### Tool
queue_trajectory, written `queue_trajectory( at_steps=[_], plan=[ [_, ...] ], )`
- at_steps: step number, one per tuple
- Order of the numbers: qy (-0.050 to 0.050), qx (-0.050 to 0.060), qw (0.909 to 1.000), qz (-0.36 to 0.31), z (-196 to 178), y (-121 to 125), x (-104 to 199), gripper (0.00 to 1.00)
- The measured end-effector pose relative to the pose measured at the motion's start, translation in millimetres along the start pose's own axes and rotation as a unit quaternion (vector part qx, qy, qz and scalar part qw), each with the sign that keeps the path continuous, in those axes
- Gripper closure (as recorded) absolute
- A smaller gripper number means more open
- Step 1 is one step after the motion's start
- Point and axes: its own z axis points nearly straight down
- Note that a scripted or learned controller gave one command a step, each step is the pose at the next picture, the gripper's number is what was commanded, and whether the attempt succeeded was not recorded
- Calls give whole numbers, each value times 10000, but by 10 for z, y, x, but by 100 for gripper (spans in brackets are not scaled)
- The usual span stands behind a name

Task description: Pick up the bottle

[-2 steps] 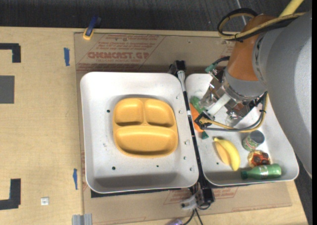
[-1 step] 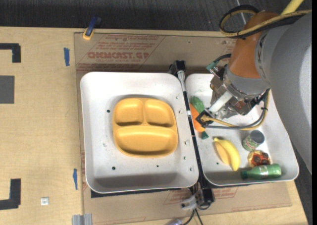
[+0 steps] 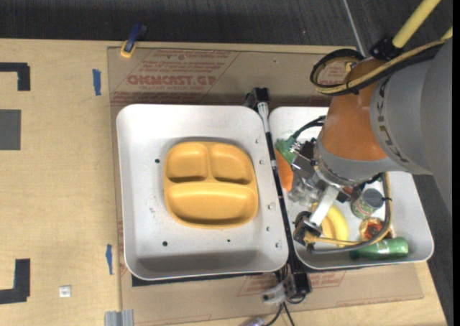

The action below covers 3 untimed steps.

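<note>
A green bottle lies on its side along the front wall of the right bin, its neck pointing left. My gripper hangs low over the left half of that bin, under the grey arm with its orange band. It is to the left of the bottle and a little behind it, above a yellow banana. The wrist and cables hide what lies directly beneath it.
The right bin also holds a small round jar, a green item and an orange item by its left wall. A yellow divided plate sits in the left bin. Black cables run between the bins.
</note>
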Motion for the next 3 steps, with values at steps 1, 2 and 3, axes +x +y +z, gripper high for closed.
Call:
queue_trajectory(
  at_steps=[1,2,3],
  plan=[
    [-2,-32,9550,-2967,-978,152,-477,100],
    [-4,-16,9264,-3766,1,383,-808,100],
    [-9,-33,9019,-4319,-1035,525,-995,100]
  ],
)
